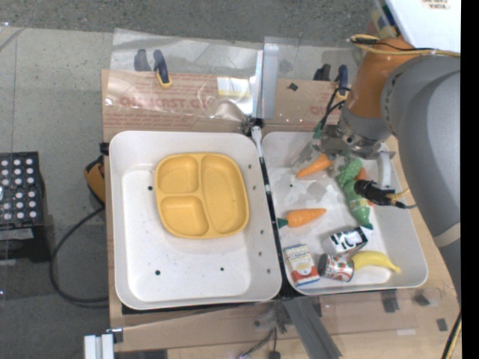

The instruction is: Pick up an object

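Arm (419, 103) fills the 2–3 o'clock side, wrist low over right bin (408, 238). Left bin (135, 223) carries yellow divided plate (202, 194), well apart from the work. Gripper (329, 146) sits at the bin's 12 o'clock end, just beside the upper carrot (314, 165); jaw state: cannot tell, wrist hides it. No obj seen held.

Risks, judged:
- Green toy (352, 189) near the carrot; a close could catch both or neither.
- Carrot tapers and may squirt out.
- Second carrot (303, 217), carton (300, 264), banana (374, 261) at 6 o'clock unlikely disturbed.
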`<state>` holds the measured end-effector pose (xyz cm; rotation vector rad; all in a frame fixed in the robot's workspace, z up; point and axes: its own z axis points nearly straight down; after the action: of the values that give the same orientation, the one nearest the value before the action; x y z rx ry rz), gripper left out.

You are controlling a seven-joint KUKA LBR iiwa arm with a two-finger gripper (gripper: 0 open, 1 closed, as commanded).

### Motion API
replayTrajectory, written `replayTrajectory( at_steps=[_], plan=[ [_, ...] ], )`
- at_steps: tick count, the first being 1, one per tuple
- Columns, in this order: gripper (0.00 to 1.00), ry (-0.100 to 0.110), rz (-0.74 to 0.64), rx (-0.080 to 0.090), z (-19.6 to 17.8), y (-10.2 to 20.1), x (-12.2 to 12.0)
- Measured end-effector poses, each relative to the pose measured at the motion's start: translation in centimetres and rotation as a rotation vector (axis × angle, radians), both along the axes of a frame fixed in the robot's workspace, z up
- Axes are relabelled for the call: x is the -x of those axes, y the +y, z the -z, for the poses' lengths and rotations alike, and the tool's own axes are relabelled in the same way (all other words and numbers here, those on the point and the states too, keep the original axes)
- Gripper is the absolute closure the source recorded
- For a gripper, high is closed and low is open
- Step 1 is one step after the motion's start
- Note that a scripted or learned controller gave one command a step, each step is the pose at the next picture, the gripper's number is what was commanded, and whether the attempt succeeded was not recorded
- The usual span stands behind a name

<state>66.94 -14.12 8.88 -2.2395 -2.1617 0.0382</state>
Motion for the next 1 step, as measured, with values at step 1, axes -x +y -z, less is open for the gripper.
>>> replayTrajectory(
  at_steps=[1],
  plan=[
    [1.0, 0.007, 0.01, 0.007, -1.17, -0.73, 0.24]
  ],
)
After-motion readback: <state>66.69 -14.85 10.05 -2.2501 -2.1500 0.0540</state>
